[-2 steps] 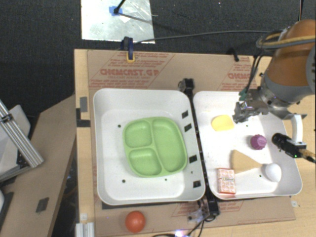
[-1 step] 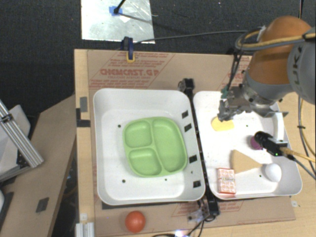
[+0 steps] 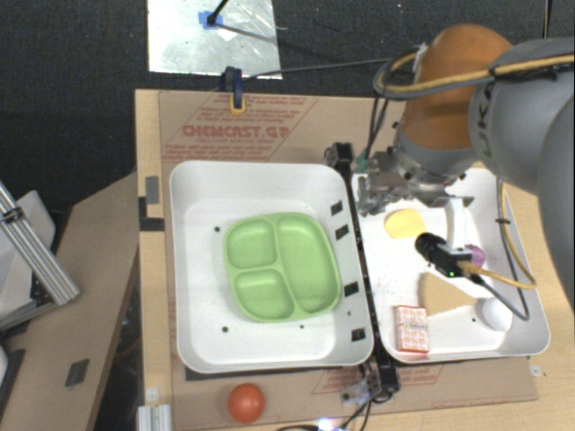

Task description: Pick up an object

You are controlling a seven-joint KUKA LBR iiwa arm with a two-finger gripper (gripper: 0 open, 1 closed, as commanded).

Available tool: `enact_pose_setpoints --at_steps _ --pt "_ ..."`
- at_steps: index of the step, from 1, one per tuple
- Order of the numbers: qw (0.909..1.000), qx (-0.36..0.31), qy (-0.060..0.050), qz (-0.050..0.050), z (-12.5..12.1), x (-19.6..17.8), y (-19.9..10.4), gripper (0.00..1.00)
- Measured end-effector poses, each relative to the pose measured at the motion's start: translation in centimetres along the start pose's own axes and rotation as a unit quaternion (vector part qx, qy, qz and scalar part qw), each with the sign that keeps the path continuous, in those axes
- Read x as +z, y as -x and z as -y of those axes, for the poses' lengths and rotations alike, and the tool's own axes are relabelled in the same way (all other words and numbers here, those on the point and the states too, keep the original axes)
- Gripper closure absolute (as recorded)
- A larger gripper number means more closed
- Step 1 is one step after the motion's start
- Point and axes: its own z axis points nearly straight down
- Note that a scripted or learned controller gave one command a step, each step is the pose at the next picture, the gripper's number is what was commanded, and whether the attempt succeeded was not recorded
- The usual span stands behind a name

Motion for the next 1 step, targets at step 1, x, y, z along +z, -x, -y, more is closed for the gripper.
enact_pose_setpoints --at_steps 1 --pt "1.0000 0.000 -0.001 0.000 -0.70 1.59 -5.82 1.00"
